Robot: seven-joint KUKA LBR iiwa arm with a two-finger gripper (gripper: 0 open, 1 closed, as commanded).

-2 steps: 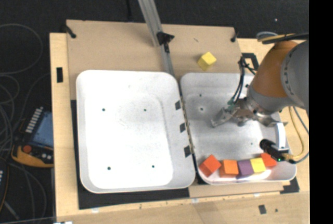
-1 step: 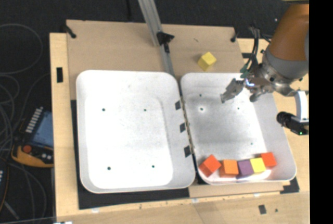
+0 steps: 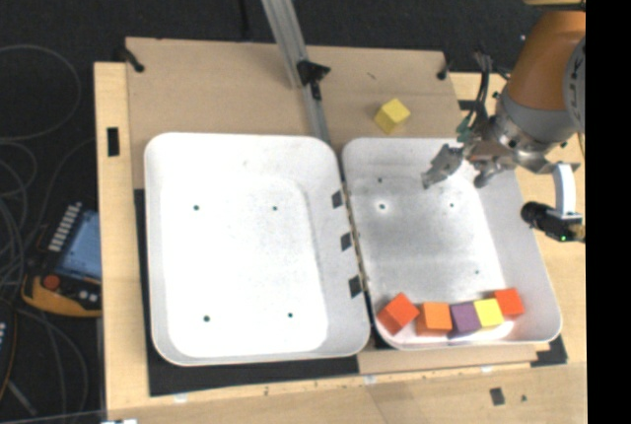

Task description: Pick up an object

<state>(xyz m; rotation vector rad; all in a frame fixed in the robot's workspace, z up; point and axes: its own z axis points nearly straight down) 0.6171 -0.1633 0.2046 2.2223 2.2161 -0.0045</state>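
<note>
**Claw hanging over the right bin, blocks waiting at the near edge**

The grey and orange arm (image 3: 544,67) is reaching in from the right, and its claw (image 3: 458,168) is hanging above the far part of the right bin (image 3: 434,245). Its two fingers are standing apart, released, with nothing between them. The spot under them is showing only bare white floor.

The things to be picked are sitting well apart from it. Five blocks are lying in a row along the near wall of the right bin: a red-orange block (image 3: 398,312) at the left end, then an orange block (image 3: 434,317), a purple block (image 3: 462,318), a yellow block (image 3: 488,314) and a red block (image 3: 509,302), each touching its neighbour. A further yellow cube (image 3: 391,114) is resting on the table (image 3: 394,67), just beyond the bin's far rim.

As I judge it, the approach is in hand and no grasp is begun. The next move is calling for travel to one block, then a descent. The tight row is leaving little finger room, so an end block looks the easier choice.
</note>
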